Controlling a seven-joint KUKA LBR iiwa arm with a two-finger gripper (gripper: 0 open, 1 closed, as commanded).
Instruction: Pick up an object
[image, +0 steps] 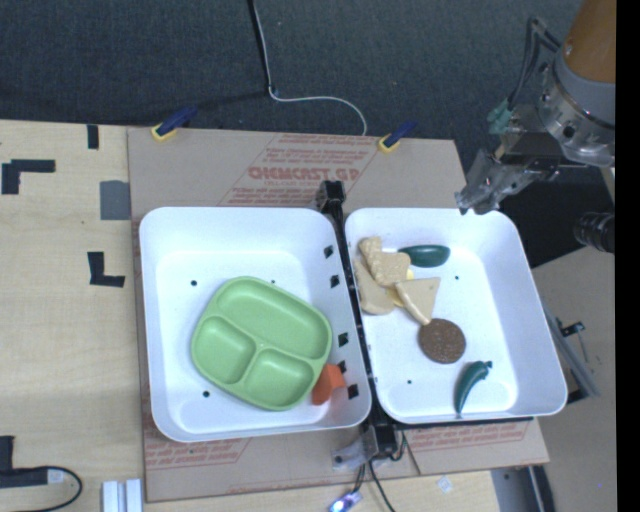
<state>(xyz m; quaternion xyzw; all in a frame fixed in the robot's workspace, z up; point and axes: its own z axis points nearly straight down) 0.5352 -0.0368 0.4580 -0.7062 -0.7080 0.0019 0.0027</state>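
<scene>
While the arm (575, 60) hangs over the far right corner of the right bin (530, 300), we see its gripper (478, 198) poised just above that bin's far rim, touching none of the objects; it carries nothing, and we cannot tell how its tips stand. In the right bin we find a dark green pepper (426, 256) at the far side, just right of a pile of tan, cracker-like pieces (385, 280) that lie against the left wall. Nearer to us sits a brown round cookie (442, 341), and nearer still, toward the right, a second small green pepper (470, 384). In the left bin (170, 250) a light green divided plate (262, 343) rests toward the near side, with a small orange piece (325, 385) touching its near right edge. Both bins sit side by side on a cardboard sheet (200, 165).
</scene>
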